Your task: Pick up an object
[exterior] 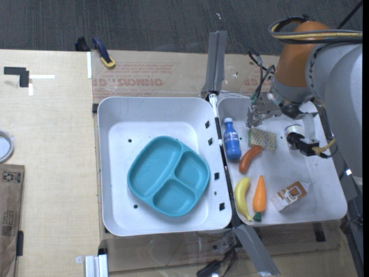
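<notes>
Just end effector point(254, 122), grip state unclear, near right bin's point(323, 212) far rim, above sponge point(263, 138).

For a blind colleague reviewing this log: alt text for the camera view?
The end effector hovers over the right bin, which holds a blue bottle, sausage, banana, carrot and small carton. The left bin holds a blue divided tray.

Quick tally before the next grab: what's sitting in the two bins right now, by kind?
Divided plate, left bin: 1
Bottle: 1
Sponge: 1
Sausage: 1
Banana: 1
Carrot: 1
Small carton: 1
Total: 7, six of them in the right bin.
</notes>
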Available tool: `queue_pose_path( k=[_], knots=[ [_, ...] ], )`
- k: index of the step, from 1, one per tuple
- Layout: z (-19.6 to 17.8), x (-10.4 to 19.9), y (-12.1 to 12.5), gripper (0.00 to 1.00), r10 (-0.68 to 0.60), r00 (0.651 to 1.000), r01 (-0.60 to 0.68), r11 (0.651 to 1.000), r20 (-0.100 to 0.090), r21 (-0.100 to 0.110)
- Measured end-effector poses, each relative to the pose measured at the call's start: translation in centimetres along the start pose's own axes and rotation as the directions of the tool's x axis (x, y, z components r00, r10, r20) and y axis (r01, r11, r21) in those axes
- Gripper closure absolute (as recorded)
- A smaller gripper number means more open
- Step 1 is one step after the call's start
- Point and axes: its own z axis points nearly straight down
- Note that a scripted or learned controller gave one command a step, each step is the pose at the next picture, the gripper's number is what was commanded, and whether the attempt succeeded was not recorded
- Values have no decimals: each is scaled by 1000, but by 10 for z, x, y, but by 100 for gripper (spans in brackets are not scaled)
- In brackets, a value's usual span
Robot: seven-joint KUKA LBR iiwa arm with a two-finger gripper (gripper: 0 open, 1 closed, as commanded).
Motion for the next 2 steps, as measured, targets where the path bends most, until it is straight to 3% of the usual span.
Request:
queue_pose_path(
  k=[1,2],
  knots=[
    [0,0,0,0,0,1000,0,1000,0,0],
    [0,0,0,0,0,1000,0,1000,0,0]
  ],
)
